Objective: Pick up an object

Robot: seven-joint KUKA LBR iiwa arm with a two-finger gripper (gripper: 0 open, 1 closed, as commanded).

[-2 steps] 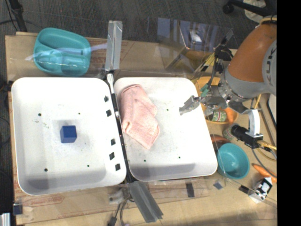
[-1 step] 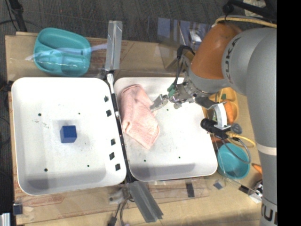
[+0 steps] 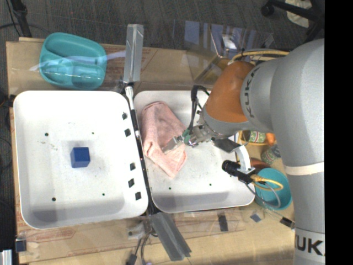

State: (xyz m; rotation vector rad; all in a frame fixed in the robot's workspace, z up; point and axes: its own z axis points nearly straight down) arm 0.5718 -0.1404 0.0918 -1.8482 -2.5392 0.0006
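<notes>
- arm point(image 3: 259, 101) reaches in from the right over the right bin point(image 3: 190, 203); claw point(image 3: 185, 139) sits low at the right edge of the pink cloth point(image 3: 160, 137)
- cloth lies crumpled in the left half of the right bin, near the divider; one finger point(image 3: 172, 143) rests on or just over the fabric, the other is hard to make out; can't tell whether any fabric is actually pinched, nor how wide the claw stands
- other candidate: blue cube point(image 3: 80, 157) alone in the left bin point(image 3: 33, 214), well apart from the claw; cloth is clearly the nearer target
- my read: step in hand is the grasp on the cloth, early in the task; nothing lifted yet
- to do it well: press down into a raised fold rather than the flat part; close fully so fabric bunches between the fingers; a skimming close on thin cloth likely slips
- lift straight up and slow; cloth will drape and drag, so clear the bin wall before any sideways move
- risk: catching just one layer at the edge, which peels out on lift; also fingertips scraping the bin floor
- teal bowl point(image 3: 71, 59) on the surface beyond the left bin, teal cup point(image 3: 273, 187) beside the right bin; both out of the path
</notes>
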